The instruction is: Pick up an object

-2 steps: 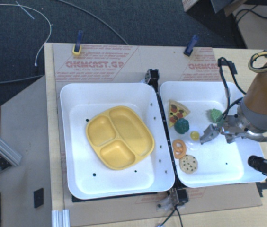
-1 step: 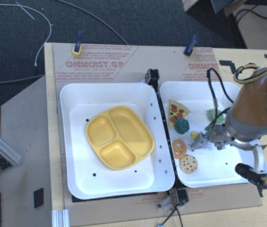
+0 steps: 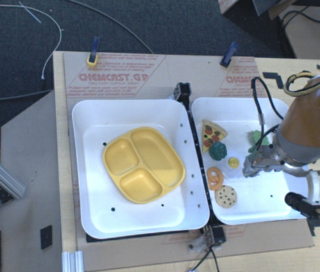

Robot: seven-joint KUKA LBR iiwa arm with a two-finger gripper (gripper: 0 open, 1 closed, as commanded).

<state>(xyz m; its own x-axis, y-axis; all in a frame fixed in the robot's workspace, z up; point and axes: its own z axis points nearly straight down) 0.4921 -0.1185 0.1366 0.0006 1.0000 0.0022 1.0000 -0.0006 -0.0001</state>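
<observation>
Two white bins sit side by side on the bench, and from the overhead camera view the split looks deliberate: the left bin (image 3: 86,169) holds just a yellow divided tray (image 3: 143,163), sitting slightly rotated around the middle, while the right bin (image 3: 245,208) has all the small pickable stuff bunched toward its 9 o'clock side. Running down from 11 o'clock you've got a pizza slice toy (image 3: 213,134), a dark green lumpy thing (image 3: 218,150) just below it, a little yellow piece (image 3: 233,162) near the bin's centre, an orange pretzel-shaped ring (image 3: 214,178) at about 8 o'clock and a cookie (image 3: 226,196) at 7 o'clock. There's also a light green object (image 3: 256,136) at roughly 1 o'clock, partly tucked behind the cables. The gripper (image 3: 257,166) hangs low over the bin's centre, coming in from the 3 o'clock side, with the yellow piece just beside it at its 9 o'clock. My guess is it's lined up on that or the light green object, since both are close. Honestly can't tell how the fingers are set, the wrist body hides them, and nothing is visibly pinched. So I'd say the pick isn't done yet.
</observation>
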